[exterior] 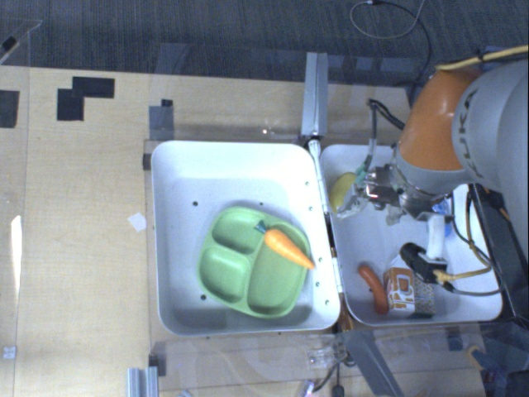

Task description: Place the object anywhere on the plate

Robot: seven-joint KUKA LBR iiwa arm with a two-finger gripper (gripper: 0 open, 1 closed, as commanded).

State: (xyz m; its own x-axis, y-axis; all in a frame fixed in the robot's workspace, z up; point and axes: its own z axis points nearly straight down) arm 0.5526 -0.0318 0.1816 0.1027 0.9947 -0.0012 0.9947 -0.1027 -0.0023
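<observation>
On the one green plate (248, 273), one carrot (285, 246); two white bins (178, 180).

Green plate (240, 275), orange carrot (287, 246) with green top, yellow lemon (343, 190), red sausage (374, 287), white bins (178, 222)

1. I see two white bins side by side; the left bin (173, 222) holds a green divided plate (235, 275).
2. A carrot (286, 246) lies across the plate's right side, tip pointing right and nearer.
3. The arm (446, 122) hangs over the right bin (488, 308).
4. The gripper (372, 193) sits just beside a yellow object (342, 188), possibly a lemon.
5. Nearer lie a sausage (372, 286) and a brown carton (402, 292).
</observation>
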